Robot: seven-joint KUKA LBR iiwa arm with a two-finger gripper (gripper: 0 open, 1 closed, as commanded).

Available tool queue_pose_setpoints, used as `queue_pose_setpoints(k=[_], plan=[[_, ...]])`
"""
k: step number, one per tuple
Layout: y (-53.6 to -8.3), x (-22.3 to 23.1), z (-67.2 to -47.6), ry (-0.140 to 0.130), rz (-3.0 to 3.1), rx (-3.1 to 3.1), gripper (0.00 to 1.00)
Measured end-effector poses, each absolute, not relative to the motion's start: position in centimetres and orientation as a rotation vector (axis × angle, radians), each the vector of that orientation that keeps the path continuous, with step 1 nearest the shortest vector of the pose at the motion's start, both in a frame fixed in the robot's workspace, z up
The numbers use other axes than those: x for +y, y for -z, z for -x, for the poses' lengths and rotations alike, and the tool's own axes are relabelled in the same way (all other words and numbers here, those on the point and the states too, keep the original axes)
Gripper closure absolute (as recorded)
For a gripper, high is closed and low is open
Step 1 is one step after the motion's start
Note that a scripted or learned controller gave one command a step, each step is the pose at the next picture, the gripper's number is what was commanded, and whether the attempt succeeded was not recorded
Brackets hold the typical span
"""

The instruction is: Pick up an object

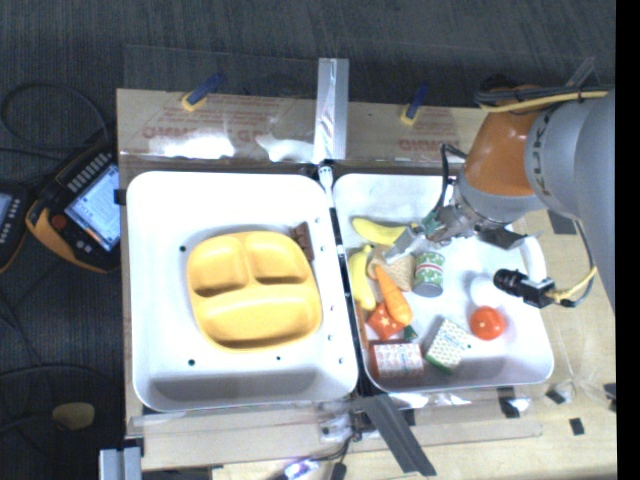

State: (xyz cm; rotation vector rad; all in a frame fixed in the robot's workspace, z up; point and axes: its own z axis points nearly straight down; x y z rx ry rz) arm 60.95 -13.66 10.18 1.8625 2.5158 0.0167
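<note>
1. In the right bin [520, 363], the gripper [418, 238] hangs low over the clutter, its tip just above the can [428, 272] and beside the upper banana [378, 231]. Whether it is open or closed cannot be told from here; nothing is seen held.
2. Nearest targets: the can sits directly below the tip, with a pale block [399, 268] touching its left side. The carrot [392, 293] lies aslant just left of those, and a second banana [356, 278] runs along the bin's left wall.
3. Farther out: the tomato [486, 323] sits alone on bare floor to the right; a white-and-green box [448, 344] and a red carton [397, 358] lie near the front wall; a red strawberry-like piece [382, 320] sits under the carrot's lower end.
4. My judgement: the can is the closest pick. To do it well, centre over it and straddle its round body, not the block next to it, since the crowding on its left could snag a finger.
5. Descend straight; a slanted approach could tip the can toward the carrot.
6. If the crowd proves awkward, the tomato offers clear space all round, though it may roll.
7. In the left bin [150, 298] lies a yellow tray [255, 288], well apart from the action.
</note>
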Motion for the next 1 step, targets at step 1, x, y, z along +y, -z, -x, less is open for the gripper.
queue_pose_setpoints(k=[1], plan=[[-9.24,-15.58,-58.98,-0.020,-2.007,2.403,0.00]])
